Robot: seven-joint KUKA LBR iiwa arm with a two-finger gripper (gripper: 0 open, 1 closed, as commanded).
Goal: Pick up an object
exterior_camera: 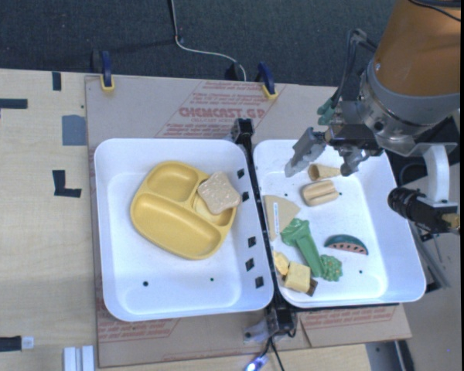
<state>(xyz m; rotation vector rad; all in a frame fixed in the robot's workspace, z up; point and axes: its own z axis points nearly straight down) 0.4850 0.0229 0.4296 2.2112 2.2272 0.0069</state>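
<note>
I observed the bench (pixel 31 207) carrying two white bins side by side. The left bin (pixel 120 284) sat at 9 o'clock of centre and the right bin (pixel 394 230) at 3 o'clock, their inner rims touching.

I noted the arm (pixel 417 45) entering from 2 o'clock, its orange band above the grey wrist.

In the left bin I recorded a yellow divided plate (pixel 174 221), with a slice of toy bread (pixel 218 194) resting on its 2 o'clock compartment.

The gripper (pixel 325 159) hung over the 11 o'clock part of the right bin. Its two fingers (pixel 300 157) were spread apart, with nothing between them.

I logged the right bin's contents as follows. A tan cylinder (pixel 319 193) lay just beyond the gripper at 6 o'clock of it, and a smaller tan piece (pixel 325 171) lay between the fingers' level and that cylinder. A pale wedge (pixel 279 211) lay at the bin's 9 o'clock edge. A green toy (pixel 308 246) stretched from centre toward 5 o'clock. A watermelon slice (pixel 346 244) lay at 4 o'clock. Yellow cheese-like blocks (pixel 292 273) sat at 7 o'clock, touching the green toy.
</note>
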